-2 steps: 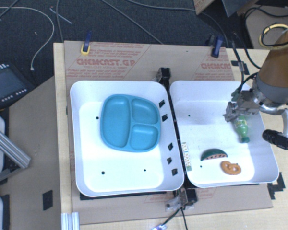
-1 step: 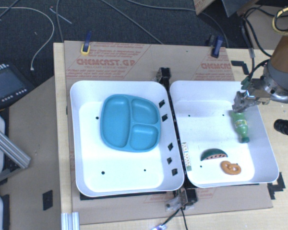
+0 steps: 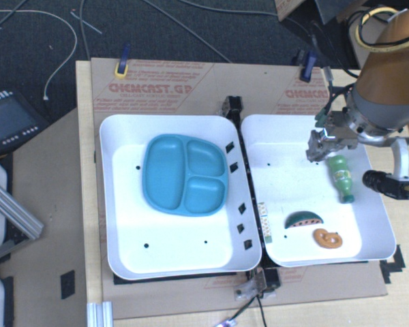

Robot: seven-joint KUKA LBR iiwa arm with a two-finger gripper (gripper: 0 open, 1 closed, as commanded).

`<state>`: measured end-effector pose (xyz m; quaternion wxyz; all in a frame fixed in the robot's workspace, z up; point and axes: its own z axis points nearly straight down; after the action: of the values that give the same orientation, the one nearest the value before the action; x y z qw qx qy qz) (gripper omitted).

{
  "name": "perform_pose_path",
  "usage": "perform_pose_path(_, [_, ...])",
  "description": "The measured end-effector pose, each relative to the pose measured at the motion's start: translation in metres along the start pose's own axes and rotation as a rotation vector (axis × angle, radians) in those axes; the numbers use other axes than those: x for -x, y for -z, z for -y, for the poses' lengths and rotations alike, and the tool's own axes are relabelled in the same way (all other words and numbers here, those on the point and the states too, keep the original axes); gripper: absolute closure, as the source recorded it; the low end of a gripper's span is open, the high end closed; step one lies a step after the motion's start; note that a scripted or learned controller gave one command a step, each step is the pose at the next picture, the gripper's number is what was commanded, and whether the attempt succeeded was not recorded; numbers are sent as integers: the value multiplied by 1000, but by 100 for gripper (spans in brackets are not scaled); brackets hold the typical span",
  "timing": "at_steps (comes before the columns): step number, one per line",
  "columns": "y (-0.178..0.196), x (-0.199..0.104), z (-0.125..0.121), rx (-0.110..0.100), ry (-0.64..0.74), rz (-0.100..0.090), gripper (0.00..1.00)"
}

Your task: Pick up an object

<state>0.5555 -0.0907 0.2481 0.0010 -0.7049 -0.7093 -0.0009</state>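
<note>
So the bench top is a sheet of cardboard (image 3: 191, 80) with "CHEMCAST GP" printed on it in red. You can read it clearly above the left bin, and there's a second print of it near the top right that's partly covered. There's smaller red print under the logo but it's too tiny to make out.

2 white bins sit side by side. The left bin (image 3: 123, 237) has a blue divided plate (image 3: 185, 174) with 3 compartments lying in its upper middle. The right bin (image 3: 279, 142) has 3 small things: a green bottle (image 3: 341, 176) lying on its side toward the right, a watermelon slice (image 3: 304, 219) lower down, and a little orange pretzel-looking thing (image 3: 328, 238) just beside the slice, to its lower right.

The gripper (image 3: 317, 150) is down in the upper part of the right bin, just up and left of the bottle's top end. Can't tell how its grip is set from this angle, and nothing is visibly caught in it.

A blue clamp (image 3: 123, 61) pins the cardboard at the top left, and another clamp (image 3: 307, 65) at the top right.
</note>
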Motion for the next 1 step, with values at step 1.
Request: perform_pose_path(1, [-10, -62, 9, -3, 0, -1, 100])
